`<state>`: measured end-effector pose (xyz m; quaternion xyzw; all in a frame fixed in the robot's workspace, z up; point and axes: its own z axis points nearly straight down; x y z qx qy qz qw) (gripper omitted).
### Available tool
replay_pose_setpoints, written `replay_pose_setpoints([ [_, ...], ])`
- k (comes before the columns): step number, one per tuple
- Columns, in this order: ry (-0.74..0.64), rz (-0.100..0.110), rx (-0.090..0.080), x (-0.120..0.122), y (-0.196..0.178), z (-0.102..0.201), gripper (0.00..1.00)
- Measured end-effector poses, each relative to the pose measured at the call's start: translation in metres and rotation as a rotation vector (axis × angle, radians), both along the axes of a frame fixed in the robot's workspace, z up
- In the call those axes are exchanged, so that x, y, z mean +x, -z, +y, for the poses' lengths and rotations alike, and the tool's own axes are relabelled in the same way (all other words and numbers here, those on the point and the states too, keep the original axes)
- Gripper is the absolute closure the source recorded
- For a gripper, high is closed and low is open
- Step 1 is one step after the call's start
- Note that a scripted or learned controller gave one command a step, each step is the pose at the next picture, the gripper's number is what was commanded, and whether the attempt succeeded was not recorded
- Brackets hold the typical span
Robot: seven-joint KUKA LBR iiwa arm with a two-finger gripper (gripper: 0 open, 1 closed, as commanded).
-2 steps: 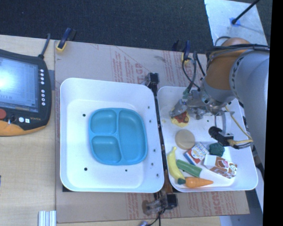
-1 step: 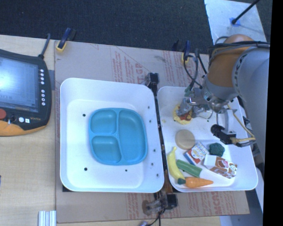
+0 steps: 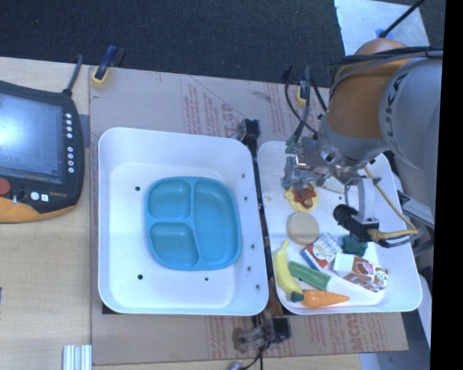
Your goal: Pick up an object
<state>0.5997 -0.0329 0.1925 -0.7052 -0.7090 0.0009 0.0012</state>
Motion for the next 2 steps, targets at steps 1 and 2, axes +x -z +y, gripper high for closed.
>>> replay_pose_setpoints([
  [1, 0.001, 0.002, -0.001, 0.0, 0.001, -0.001, 0.0],
  [2, 0.004, 0.002, -0.001, -0.011, 0.002, -0.065, 0.0],
])
